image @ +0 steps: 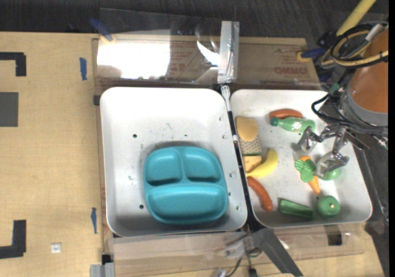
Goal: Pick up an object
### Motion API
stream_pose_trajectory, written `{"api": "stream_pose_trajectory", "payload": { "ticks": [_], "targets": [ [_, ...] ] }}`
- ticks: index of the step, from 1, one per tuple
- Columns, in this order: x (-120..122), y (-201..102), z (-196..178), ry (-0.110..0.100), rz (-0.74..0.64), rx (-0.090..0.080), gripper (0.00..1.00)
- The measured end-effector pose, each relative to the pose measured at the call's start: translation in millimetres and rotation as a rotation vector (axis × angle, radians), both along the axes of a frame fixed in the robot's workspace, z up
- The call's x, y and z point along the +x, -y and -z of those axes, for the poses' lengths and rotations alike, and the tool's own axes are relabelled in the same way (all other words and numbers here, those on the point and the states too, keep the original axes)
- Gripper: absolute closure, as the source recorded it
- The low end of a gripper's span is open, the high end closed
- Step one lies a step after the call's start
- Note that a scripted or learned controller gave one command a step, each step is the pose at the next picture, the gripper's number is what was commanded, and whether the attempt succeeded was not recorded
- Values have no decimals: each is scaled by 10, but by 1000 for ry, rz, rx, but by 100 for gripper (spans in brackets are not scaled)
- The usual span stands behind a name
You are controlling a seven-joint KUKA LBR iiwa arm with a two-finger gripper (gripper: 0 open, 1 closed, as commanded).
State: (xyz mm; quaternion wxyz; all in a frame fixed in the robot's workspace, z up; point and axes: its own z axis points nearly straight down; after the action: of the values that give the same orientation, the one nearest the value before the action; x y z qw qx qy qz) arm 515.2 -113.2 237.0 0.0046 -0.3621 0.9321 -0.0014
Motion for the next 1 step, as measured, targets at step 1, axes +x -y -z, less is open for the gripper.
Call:
{"api": "stream_pose_trajectory", "payload": {
  "ticks": [1],
  "targets": [
    [-278, -173, 1356, -5, -12, 1, 100]
  ]
}}
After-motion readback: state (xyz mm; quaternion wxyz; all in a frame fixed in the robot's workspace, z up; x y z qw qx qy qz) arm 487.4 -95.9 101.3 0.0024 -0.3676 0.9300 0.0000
